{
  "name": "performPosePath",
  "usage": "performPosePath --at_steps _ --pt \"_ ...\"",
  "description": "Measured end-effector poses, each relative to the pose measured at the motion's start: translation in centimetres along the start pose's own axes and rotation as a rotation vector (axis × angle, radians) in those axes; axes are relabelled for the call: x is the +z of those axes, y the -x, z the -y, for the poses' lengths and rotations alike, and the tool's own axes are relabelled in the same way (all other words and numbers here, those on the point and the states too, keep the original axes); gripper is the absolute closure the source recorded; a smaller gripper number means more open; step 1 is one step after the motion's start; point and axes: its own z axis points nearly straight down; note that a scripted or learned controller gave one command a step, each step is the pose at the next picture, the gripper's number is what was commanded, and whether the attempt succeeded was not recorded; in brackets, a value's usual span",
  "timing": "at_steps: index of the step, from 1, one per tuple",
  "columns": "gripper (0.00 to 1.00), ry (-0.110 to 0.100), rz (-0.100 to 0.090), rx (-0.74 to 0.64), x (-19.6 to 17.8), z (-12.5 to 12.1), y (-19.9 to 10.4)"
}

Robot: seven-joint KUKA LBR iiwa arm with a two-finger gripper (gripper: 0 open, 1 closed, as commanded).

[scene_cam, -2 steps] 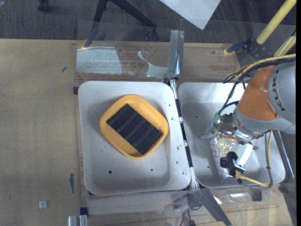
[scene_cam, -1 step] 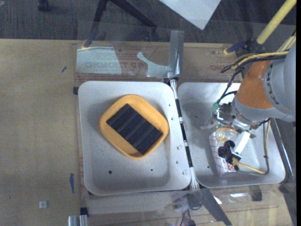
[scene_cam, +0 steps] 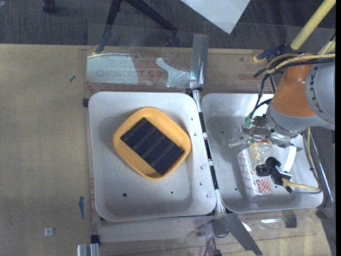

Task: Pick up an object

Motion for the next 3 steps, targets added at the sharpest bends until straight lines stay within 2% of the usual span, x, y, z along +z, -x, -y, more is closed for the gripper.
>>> performPosePath --at_steps 1,2,3 --pt "0.00 0.015 -0.001 -0.162 2.2 -2.0 -2.1" --pt "1.00 0.017 0.000 -0.158 1.3 -2.1 -2.0" --pt "1.00 0.003 0.001 -0.425 -10.5 -2.3 -4.3"
